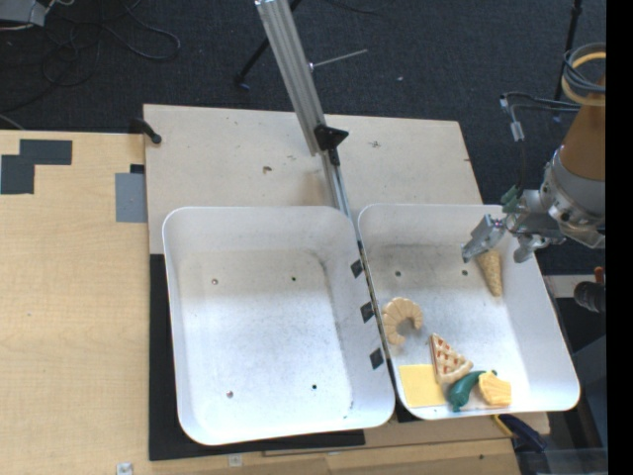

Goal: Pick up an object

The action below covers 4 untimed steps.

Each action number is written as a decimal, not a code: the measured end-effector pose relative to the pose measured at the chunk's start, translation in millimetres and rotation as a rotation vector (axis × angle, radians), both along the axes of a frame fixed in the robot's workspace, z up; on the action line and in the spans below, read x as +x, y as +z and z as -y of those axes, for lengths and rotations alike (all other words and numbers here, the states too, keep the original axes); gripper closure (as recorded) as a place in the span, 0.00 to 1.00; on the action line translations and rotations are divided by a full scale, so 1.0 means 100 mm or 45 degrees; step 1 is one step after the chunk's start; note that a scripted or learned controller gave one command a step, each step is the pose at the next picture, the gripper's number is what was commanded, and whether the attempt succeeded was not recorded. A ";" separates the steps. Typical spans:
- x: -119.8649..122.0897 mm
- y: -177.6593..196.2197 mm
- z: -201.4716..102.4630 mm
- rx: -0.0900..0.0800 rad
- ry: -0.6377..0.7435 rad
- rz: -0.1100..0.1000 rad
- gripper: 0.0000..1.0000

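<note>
At the near edge of the right bin (554, 364) lies a small cluster: a flat yellow square (418, 385), a teal piece (461, 393) touching a yellow chunk (495, 391), and a waffle-patterned wedge (448, 357) just behind them. A little farther back, near the divider between the bins, sits a tan croissant-shaped piece (402, 319). The left bin (198, 265) lies beside it.

Farther back, over the right bin's far right part, the gripper (502, 242) hangs with its fingers spread apart; one grey finger (482, 237) reaches left and the other points down on the right. A tan cone (492, 271) sits just below and between them, wide end up toward the gripper and tip pointing toward the near side. Whether the fingers actually touch the cone is hard to make out, and nothing is clearly clamped.

The arm is cut off at the picture's right side. Beyond the bins a slanted aluminium rail (297, 77) rises from the bench (227, 156), its top ending near the upper border.
</note>
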<state>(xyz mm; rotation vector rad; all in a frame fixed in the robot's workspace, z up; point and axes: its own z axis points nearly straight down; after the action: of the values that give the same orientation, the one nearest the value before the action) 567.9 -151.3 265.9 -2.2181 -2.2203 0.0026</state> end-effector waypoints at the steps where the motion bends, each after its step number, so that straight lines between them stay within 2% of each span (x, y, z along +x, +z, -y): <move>1: 0.00 0.00 0.00 0.000 -0.003 0.001 0.00; 2: -0.03 -0.63 0.05 0.001 -0.003 -0.008 0.00; 4: 0.03 -1.72 -0.03 0.001 -0.004 -0.006 0.00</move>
<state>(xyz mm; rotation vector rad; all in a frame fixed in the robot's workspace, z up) 570.5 -148.4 93.8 -2.2187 -2.2139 0.0070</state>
